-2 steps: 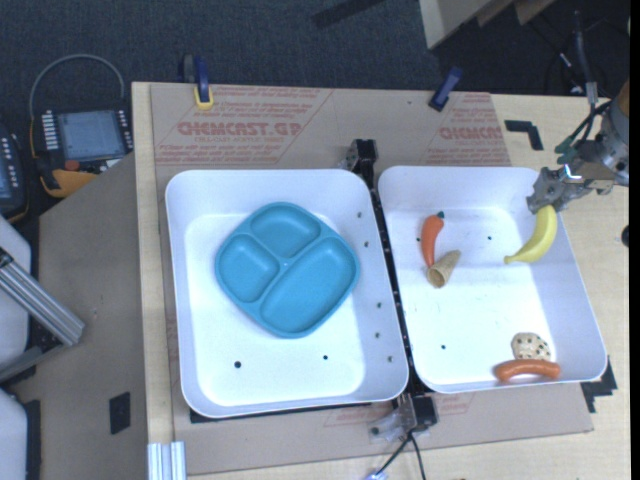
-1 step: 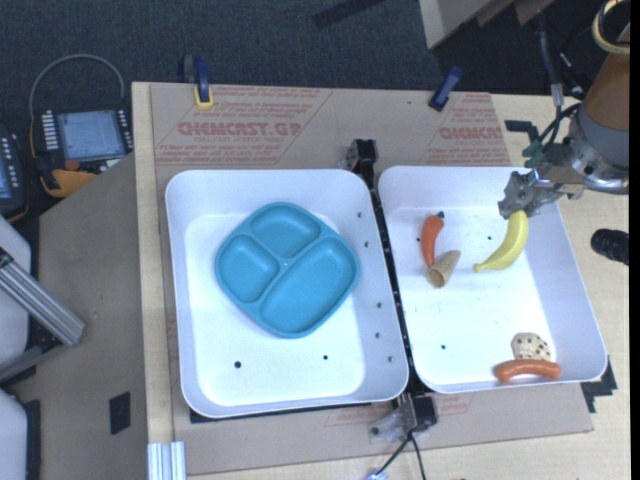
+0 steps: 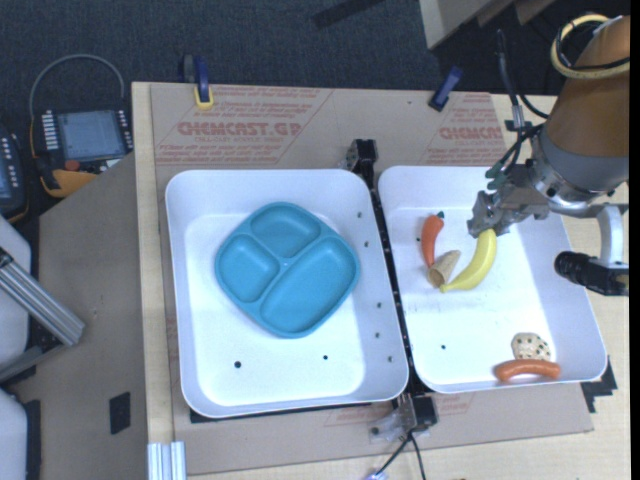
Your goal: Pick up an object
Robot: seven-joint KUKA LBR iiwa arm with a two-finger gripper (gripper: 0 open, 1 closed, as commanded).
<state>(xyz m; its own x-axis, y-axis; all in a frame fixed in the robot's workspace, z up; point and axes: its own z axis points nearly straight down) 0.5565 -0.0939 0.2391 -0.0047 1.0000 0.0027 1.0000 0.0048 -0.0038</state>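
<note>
The right bin (image 3: 560,298) holds a yellow banana (image 3: 474,265) lying at a slant near its middle. An orange carrot (image 3: 431,236) sits just left of it, and a small tan piece (image 3: 443,265) touches the banana's lower end. My gripper (image 3: 489,219) hangs over the banana's upper tip, right at it or touching it. The grey wrist hides how it meets the fruit. Near the bin's front edge lie a speckled beige cookie (image 3: 530,346) and an orange sausage (image 3: 528,370).
A blue divided plate (image 3: 287,266) lies in the left bin (image 3: 200,348). A black clamp (image 3: 362,154) sits at the back between the bins. My arm with its orange band (image 3: 598,98) comes in over the right bin's far right corner.
</note>
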